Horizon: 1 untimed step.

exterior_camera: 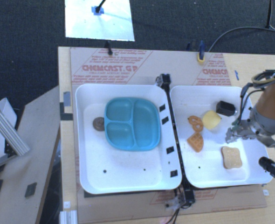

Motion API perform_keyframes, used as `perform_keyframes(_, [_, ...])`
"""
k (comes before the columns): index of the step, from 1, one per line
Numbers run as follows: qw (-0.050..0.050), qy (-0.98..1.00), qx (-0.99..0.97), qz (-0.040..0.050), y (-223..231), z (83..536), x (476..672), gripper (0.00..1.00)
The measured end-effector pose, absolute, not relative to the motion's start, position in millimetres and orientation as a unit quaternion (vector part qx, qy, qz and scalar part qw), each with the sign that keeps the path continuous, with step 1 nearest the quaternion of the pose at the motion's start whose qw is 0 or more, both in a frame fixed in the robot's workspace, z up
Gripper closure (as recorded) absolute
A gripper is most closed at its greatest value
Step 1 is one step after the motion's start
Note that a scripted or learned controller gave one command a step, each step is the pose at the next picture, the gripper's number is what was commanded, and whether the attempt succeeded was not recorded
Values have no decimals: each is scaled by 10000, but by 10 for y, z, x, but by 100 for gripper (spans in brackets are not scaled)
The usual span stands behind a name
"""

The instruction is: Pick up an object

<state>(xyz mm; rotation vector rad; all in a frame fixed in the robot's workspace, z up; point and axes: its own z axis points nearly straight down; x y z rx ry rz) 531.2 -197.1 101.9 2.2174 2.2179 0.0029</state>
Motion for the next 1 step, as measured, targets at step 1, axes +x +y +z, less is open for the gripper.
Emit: perform_keyframes(1, [21,7088,7054,12,-1883,1511,5294,100])
